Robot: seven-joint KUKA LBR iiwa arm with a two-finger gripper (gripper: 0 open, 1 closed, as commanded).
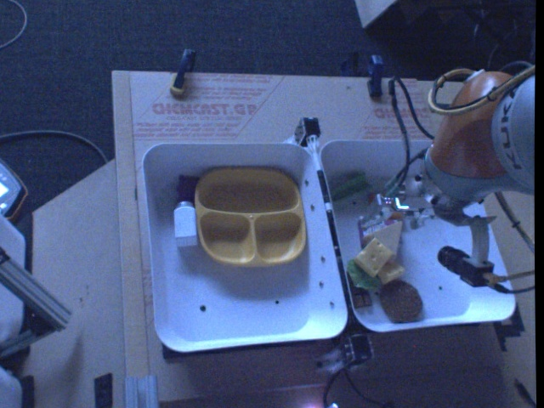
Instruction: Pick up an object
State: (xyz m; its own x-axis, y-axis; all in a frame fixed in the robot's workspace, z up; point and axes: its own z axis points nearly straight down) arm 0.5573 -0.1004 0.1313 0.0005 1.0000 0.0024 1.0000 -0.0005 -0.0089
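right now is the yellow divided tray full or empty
Empty: the yellow divided tray in the left bin shows bare yellow in all its compartments.

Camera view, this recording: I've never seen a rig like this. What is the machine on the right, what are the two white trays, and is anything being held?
You are looking down at a slant from one fixed camera above a bench. The grey machine with the orange band is a robot arm reaching in from the right; its gripper hangs low in the right bin, too dim to judge what it holds, if anything. The left bin contains a yellow divided plate and a small white bottle beside it. The right bin contains a green item, yellow cheese-like blocks and a brown round patty.
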